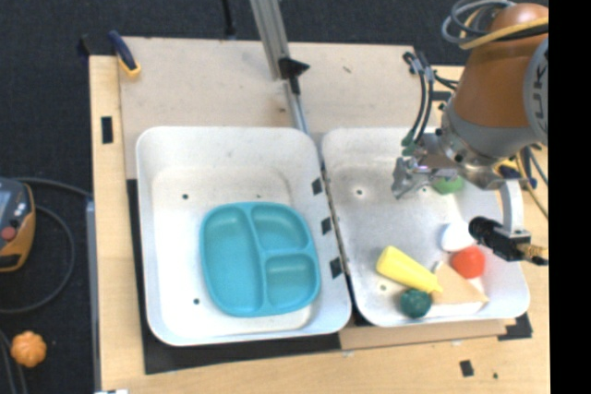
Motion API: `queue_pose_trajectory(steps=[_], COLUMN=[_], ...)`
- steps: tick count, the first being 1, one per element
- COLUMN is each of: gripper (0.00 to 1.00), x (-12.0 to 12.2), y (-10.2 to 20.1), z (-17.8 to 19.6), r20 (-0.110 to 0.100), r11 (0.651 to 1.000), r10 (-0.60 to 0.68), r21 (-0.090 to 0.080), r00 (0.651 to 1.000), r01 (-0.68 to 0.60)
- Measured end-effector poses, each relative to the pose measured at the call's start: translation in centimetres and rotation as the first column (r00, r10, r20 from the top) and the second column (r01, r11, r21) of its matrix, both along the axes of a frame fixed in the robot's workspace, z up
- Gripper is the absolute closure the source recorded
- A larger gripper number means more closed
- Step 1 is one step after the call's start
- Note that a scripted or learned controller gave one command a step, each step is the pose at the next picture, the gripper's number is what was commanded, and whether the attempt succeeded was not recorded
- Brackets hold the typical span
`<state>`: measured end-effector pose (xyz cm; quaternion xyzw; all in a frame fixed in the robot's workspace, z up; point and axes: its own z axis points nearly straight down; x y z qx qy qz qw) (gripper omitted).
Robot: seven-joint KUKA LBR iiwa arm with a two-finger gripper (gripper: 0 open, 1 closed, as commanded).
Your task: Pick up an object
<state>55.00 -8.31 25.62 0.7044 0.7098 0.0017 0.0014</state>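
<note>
- My end effector (413,177) hangs over the upper middle of the right bin (369,198), at about twelve o'clock from the cluster of toys. Its metal parts blur together from this angle, so I cannot tell how wide it stands or whether it has hold of anything.
- A green object (448,185) sits just beside my wrist at three o'clock, partly hidden under my arm; I judge it the nearest candidate, though too little shows to say what it is.
- The other choices crowd the bin's lower right corner: a yellow wedge (404,268), a dark green ball (415,303) touching it at six o'clock, a tan block (459,289), a red ball (469,262) and a white piece (456,237) above it.
- I judge they lie packed there because the bin wall stops them, which would make a clean grip harder.
- The left bin (166,198) holds a blue divided tray (260,256), lying flat; probably too broad for me to grasp.
- An orange ball (28,347) rests off the desk (203,88), at eight o'clock, well apart from both bins.
- The pick looks not yet made.
</note>
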Motion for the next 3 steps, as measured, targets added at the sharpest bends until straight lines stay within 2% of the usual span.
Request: queue_pose_trajectory(steps=[1,3], gripper=[1.00,1.00], x=[0.7,0.3], y=[6.1,17.3], z=[-0.8,-1.8], r20=[-0.004,-0.003], r11=[1.000,1.000], r10=[0.000,0.000], r21=[0.001,0.000], r00=[1.000,1.000], r01=[0.000,0.000])
